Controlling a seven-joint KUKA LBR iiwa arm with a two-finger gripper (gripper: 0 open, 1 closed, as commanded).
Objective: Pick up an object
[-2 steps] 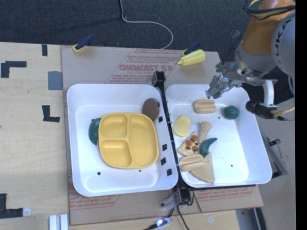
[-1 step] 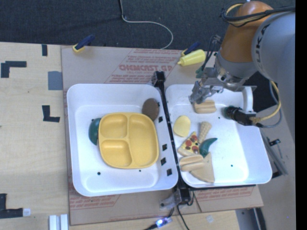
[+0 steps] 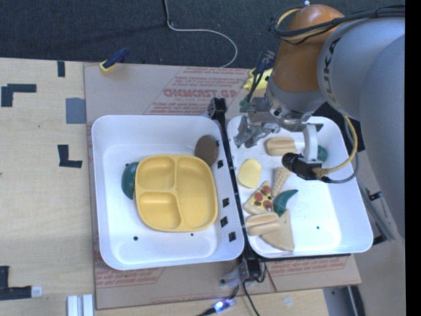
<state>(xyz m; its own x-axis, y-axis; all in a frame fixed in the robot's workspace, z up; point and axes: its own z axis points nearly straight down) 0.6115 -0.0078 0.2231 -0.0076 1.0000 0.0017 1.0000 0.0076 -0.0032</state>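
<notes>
Gripper (image 3: pixel 253 131) hovers at right bin's (image 3: pixel 342 239) upper left, finger state cannot be told; nearest target, yellow disc (image 3: pixel 250 173) just below, likely light, rigid, slick plastic; best pinched across edges

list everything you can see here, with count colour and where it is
white bins: 2, white, side by side on the bench
divided plate: 1, yellow, in the left bin
teal object: 1, teal, left bin, partly under the plate's left edge
brown object: 1, dark brown, left bin, by the plate's upper right corner
round slice: 1, pale yellow, right bin
pizza slice: 1, tan with red spots, right bin
hot dog bun: 1, tan, right bin, upper part
cardboard sheet: 1, brown, under the bins
arm: 1, grey with orange band, reaching in from the right
tool: 1, grey, over the right bin's upper left part
</notes>
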